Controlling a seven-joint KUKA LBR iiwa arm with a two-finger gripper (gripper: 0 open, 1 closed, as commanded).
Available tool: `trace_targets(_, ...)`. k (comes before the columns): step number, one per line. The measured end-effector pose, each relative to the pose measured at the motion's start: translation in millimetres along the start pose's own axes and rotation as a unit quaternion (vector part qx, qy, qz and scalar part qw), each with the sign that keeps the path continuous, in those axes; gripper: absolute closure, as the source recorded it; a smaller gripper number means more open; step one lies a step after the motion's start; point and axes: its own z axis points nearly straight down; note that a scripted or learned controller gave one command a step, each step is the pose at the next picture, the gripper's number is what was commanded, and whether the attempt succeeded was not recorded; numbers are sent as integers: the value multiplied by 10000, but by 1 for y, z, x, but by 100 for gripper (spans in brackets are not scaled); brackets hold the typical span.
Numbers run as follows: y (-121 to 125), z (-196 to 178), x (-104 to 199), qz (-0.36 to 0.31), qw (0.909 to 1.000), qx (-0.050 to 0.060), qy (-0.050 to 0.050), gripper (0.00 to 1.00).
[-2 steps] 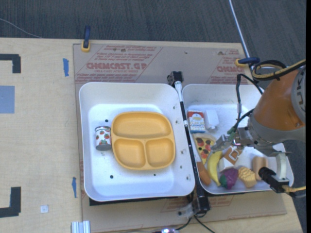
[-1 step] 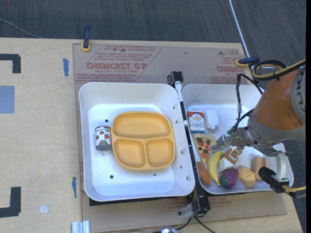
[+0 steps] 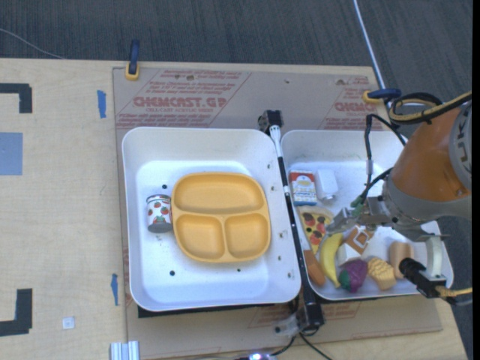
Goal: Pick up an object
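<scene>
Yellow plastic catches our eye first: a divided tray with three compartments lies in the left bin, and a small can printed with red dots rests just beside the tray's left edge. The right bin holds the crowd of small things. Near its upper left we see a red-and-white carton with a white box just beside it. Below those lies a pizza slice toy, then a banana standing roughly lengthwise toward the near rim. An orange carrot-like piece lies along the bin's left wall, a purple and green piece sits at the banana's lower end, and a tan bread-like toy lies just to its right.

The arm, grey with an orange band, reaches in from the right and hangs over the right bin. Its pincer points down and to the left, close above the banana's upper end and next to an orange-and-white block. We cannot tell whether the pincer is spread or closed, and we see nothing clearly held in it.

Both bins rest on a brown board clamped to the pale wooden tabletop.
</scene>
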Motion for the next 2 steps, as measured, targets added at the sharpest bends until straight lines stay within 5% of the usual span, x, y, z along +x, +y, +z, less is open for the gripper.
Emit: trace_targets(2, 0, 0, 0, -1, 10000, -2, -1, 0)
